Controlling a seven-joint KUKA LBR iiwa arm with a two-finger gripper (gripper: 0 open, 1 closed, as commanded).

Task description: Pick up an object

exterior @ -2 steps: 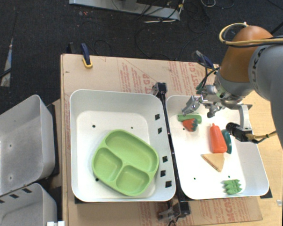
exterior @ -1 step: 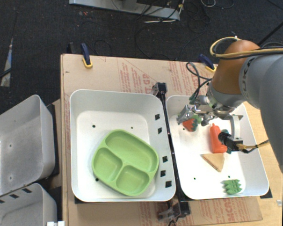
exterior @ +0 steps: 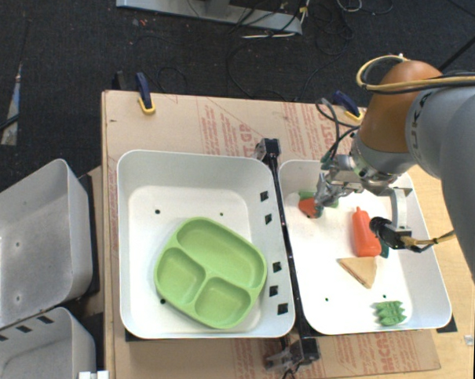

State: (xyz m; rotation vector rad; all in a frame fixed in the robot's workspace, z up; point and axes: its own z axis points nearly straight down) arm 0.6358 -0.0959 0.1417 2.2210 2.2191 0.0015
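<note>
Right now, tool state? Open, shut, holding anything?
Tool: down in the right bin at the small red and green object; open, shut or holding cannot be told.

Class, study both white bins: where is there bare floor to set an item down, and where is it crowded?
Left bin: bare strip behind the green tray. Right bin: bare front-left floor, between the tan wedge and green toy. Crowded: around the gripper, red piece and orange carrot.
</note>
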